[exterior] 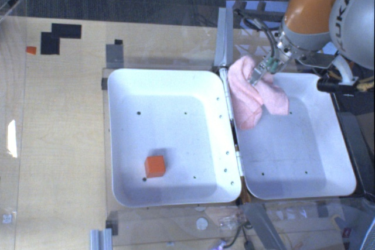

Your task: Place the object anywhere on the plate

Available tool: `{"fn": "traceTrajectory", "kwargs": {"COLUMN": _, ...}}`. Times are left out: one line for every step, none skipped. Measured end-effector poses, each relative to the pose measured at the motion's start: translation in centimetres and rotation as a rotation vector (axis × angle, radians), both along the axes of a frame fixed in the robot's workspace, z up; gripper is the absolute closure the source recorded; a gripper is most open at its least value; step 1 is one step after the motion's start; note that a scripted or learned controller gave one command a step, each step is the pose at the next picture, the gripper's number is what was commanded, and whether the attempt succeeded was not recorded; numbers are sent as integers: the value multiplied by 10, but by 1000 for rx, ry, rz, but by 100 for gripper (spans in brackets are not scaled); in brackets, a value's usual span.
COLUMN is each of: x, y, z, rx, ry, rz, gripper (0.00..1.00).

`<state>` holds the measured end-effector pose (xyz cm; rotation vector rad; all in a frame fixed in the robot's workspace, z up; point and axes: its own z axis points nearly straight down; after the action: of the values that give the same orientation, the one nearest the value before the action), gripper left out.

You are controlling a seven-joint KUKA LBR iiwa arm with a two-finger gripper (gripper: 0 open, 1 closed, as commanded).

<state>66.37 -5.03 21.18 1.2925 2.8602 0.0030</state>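
Observation:
A pink cloth [249,99] hangs bunched over the upper left corner of the right bin [304,173], and its left edge reaches the divider between the bins. My gripper [258,76] comes down from the upper right and is shut on the cloth's top fold, with the fabric drooping on both sides of the fingertips. A small orange cube [155,166] lies in the left bin [170,96], near its front left corner and far from the gripper.
The arm's orange band and grey wrist [319,3] hang above the right bin's back edge. Black brackets [337,85] sit at that bin's right rim. Black patches [58,37] and a small orange marker [31,50] lie on the wooden bench to the left.

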Motion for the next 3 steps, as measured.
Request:
{"fn": "traceTrajectory", "kwargs": {"x": -10, "y": 56, "z": 9, "rx": -1, "ry": -3, "rz": 400, "gripper": 100}}
{"fn": "traceTrajectory", "kwargs": {"x": -17, "y": 102, "z": 2, "rx": -2, "ry": -5, "rz": 798, "gripper": 100}}
{"fn": "traceTrajectory", "kwargs": {"x": -32, "y": 161, "z": 5, "rx": -1, "ry": -4, "rz": 851, "gripper": 100}}
